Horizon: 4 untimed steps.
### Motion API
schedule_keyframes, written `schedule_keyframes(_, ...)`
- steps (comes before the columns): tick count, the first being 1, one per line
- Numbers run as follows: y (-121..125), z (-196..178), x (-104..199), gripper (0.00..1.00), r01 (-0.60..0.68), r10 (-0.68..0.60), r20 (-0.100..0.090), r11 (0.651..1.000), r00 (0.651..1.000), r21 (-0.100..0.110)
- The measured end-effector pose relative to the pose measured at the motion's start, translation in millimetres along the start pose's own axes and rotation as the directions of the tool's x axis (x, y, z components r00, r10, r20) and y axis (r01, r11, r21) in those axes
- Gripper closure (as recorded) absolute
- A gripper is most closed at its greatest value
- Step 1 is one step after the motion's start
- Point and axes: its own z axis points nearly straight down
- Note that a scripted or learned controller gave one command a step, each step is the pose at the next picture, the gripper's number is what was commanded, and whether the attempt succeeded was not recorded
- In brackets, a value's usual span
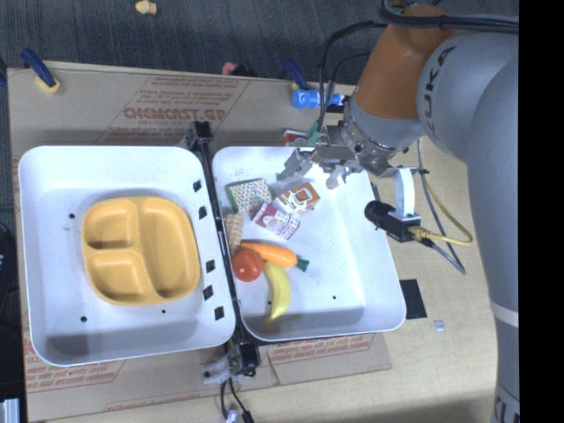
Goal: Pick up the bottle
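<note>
Claw (310, 167) state: cannot tell | hovers above packets (284, 208) | bottle unidentified | risk: grabbing packet instead amid clutter

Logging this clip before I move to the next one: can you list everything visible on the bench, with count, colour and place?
bins: 2, white, side by side on cardboard
divided plate: 1, yellow, in the left bin
banana: 1, yellow, right bin, near front
carrot: 1, orange, right bin, above the banana
tomato: 1, red, beside the carrot
ice cream cone: 1, tan, right bin, by its left wall
small packets: several, red, white and patterned, right bin, under the gripper
clamps: 2, blue, at the cardboard's far edge
arm: 1, grey with orange band, from the right
gripper: 1, grey, over the packets
</note>
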Motion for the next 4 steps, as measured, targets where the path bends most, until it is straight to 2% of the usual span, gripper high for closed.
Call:
schedule_keyframes(1,0.1,-10.1,0.4,1.0,0.005,-0.005,0.0,1.0,1.0,0.003)
schedule_keyframes(2,-66.2,30.1,-33.3,1.0,0.06,-0.06,0.0,0.998,0.998,0.0)
schedule_keyframes(3,-120.8,14.4,-45.1,1.0,0.103,-0.103,-0.001,0.995,0.995,-0.001)
schedule_keyframes(4,-119.9,31.1,26.0,1.0,0.398,-0.398,-0.001,0.917,0.917,-0.001)
